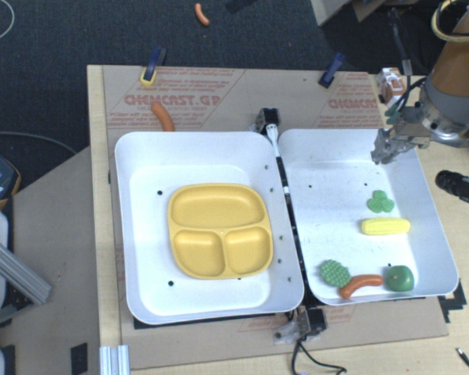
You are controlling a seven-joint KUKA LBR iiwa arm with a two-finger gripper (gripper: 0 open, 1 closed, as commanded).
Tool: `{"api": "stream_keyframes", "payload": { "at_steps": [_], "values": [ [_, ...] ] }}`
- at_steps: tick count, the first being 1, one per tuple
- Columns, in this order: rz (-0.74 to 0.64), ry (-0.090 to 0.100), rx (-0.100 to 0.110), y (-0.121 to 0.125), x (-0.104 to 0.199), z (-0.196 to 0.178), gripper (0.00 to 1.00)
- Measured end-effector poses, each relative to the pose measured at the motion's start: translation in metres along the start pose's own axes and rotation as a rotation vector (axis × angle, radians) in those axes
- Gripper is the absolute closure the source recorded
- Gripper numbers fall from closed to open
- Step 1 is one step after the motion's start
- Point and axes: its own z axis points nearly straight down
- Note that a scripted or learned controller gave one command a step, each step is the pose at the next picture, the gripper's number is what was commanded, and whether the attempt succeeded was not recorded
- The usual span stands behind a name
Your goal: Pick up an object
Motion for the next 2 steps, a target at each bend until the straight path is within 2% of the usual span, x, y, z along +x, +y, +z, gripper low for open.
{"api": "stream_keyframes", "payload": {
  "at_steps": [2],
  "values": [
    [0.0, 0.001, 0.001, -0.008, 0.103, 0.013, 1.0]
  ]
}}
